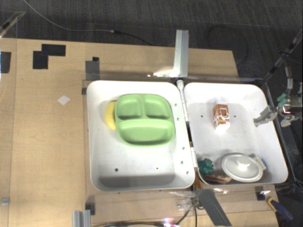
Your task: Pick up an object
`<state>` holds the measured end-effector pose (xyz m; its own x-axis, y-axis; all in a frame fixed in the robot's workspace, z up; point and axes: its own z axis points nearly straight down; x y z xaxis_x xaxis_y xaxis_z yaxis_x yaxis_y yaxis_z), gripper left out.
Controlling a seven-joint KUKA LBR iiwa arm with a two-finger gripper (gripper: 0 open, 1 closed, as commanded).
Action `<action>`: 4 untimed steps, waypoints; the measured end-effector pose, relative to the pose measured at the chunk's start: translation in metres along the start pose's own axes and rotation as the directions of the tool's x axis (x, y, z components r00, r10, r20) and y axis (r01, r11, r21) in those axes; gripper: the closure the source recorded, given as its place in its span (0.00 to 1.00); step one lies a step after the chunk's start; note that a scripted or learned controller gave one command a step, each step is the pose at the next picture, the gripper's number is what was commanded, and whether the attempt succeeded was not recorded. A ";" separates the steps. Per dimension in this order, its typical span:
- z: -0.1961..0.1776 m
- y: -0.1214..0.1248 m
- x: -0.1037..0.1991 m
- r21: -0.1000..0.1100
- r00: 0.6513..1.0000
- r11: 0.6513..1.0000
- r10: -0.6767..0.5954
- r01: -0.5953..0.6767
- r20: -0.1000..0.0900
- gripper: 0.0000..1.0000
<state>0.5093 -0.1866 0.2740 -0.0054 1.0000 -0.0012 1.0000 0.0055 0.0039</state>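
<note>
**Two bins, arm at the far right edge**

Dark carpet lies behind a pale wooden bench that carries two shallow white bins side by side. Near the middle of the right bin, a little toward its back wall, a small orange-and-white packet lies flat on the bin floor with bare white around it. Along that bin's front wall sits a round white lid-like dish, and just to its left a teal object rests against something brown and orange that is hard to make out, perhaps a small toy or wrapper. In the left bin a green divided tray lies toward the back, and a yellow item pokes out from under its left edge, touching it. The gripper hangs over the right bin's right rim, well apart from the packet, with nothing visible between its fingers; at this size I cannot tell whether they are spread or closed.
</note>
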 end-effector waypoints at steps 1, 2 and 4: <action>0.145 0.028 0.026 0.003 0.999 0.999 0.042 -0.042 -0.001 0.00; 0.169 -0.022 0.007 0.000 0.998 0.998 -0.070 0.070 -0.001 0.00; 0.122 0.141 0.027 -0.004 0.978 0.978 -0.208 0.208 0.002 0.00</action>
<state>0.6503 -0.1592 0.1524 -0.2136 0.9769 -0.0039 0.9769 0.2136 0.0079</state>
